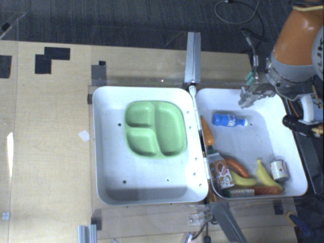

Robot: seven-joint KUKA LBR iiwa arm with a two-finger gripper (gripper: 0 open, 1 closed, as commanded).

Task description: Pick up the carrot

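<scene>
The carrot (206, 132) is a slim orange piece lying lengthwise against the left wall of the right bin (283, 130). The gripper (251, 93) hangs over the far edge of that bin, up and to the right of the carrot and well apart from it. It sits just beyond a blue bottle (229, 120), and I see nothing held in it.
The right bin's near end holds a small carton (221, 173), an orange-red sausage-like piece (237, 166), two bananas (264, 173) (242, 181) and a metal can (278, 170). A green divided plate (155, 128) lies in the left bin (109, 151). A metal divider (192, 59) runs between the bins.
</scene>
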